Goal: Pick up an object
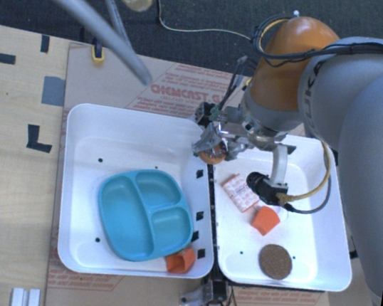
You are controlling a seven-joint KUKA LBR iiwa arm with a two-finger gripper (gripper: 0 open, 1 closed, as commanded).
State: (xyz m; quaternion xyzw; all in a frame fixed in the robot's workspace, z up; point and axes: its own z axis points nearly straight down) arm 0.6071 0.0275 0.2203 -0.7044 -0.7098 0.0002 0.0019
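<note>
Camera view: gripper [212, 145] low at the far end of the rim between the left bin [74, 166] and right bin [337, 236], a brownish item [211, 157] possibly under it.
Whether the jaws are open or closed, I cannot tell. A grasp here could catch the rim. Blue divided plate [144, 213] and orange piece [181, 261] occupy the left bin; patterned packet [240, 192], orange block [265, 220] and brown disc [275, 261] the right.

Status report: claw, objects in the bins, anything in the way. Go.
Claw low over the divider between bins, something brownish at its tip, grasp unconfirmed. Orange block, brown disc, pink packet in right bin. Blue tray left.
</note>
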